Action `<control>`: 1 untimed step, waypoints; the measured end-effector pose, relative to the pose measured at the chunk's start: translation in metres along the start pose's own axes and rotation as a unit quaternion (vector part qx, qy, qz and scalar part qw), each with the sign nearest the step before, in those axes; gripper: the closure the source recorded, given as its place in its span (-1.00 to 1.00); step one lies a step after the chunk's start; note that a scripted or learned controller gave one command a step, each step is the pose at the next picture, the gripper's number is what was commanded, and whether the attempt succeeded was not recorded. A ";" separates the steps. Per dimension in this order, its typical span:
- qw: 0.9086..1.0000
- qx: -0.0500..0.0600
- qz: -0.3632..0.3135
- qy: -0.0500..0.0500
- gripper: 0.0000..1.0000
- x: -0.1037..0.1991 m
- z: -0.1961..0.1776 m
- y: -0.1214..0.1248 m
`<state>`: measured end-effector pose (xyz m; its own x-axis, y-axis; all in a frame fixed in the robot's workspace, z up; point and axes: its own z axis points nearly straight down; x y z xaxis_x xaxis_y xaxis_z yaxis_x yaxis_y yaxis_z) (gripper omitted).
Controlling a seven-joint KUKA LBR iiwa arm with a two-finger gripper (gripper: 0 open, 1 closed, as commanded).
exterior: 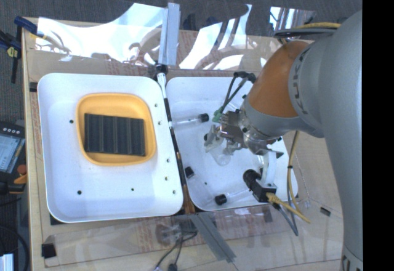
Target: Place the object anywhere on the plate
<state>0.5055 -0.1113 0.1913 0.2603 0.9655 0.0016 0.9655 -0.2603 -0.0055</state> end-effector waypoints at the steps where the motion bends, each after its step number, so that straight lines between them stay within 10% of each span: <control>1: 0.999 0.000 -0.049 -0.001 1.00 0.047 -0.017 0.051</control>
<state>0.5671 -0.0793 0.2085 0.1642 0.9864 0.0007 0.9864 -0.1642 -0.0046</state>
